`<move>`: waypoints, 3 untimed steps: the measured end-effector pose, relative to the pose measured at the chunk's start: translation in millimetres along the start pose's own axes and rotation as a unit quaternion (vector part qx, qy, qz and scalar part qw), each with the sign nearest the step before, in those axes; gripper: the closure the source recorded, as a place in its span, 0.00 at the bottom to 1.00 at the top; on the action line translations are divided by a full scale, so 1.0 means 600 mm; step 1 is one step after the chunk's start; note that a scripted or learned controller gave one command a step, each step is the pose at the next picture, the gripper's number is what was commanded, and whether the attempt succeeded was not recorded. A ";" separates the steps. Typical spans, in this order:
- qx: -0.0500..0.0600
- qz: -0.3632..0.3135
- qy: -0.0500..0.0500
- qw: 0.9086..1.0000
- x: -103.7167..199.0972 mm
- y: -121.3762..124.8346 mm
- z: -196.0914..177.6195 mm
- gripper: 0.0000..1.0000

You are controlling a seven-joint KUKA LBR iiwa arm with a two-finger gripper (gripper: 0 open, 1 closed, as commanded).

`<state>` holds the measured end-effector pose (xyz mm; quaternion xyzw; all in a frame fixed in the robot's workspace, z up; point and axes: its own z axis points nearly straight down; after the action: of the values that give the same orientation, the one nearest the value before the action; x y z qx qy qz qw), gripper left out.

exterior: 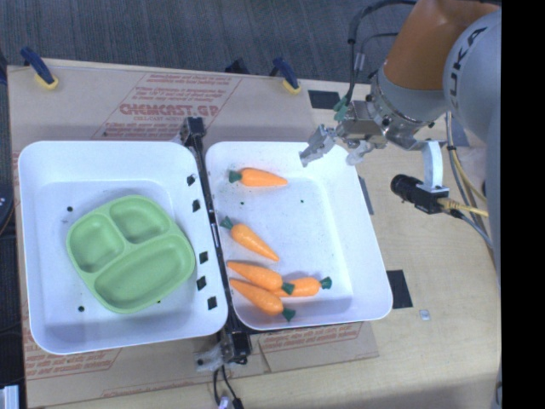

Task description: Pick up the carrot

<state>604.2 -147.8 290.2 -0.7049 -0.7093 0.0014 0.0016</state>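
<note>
Carrots filled my right-hand bin (375, 254), five of them, and I had the pick of any. One lay alone near the bin's twelve o'clock edge (258, 177), green tip pointing to nine o'clock; a second sat near the middle (250, 239); three more were bunched at six o'clock (274, 290), touching one another. The hand (317, 148) hung over the bin's rim at about one o'clock, above the white wall and not down among the carrots, and I saw nothing between its fingers; whether they were spread or closed I could not tell from this slant. I judged the lone carrot at twelve o'clock the sensible target, being nearest the hand and free of neighbours that could spoil a grip. The left bin (34, 228) held a green divided plate (129, 251), well apart from all this on the tabletop (434, 313).
</note>
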 end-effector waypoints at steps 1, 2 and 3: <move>0.001 -0.001 0.000 1.000 0.092 -0.106 0.163 0.00; -0.001 0.001 0.000 1.000 0.090 -0.077 0.314 0.00; 0.001 -0.002 0.000 1.000 0.089 -0.077 0.298 1.00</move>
<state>556.8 -94.4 111.6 -0.7036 -0.7106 0.0023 0.0024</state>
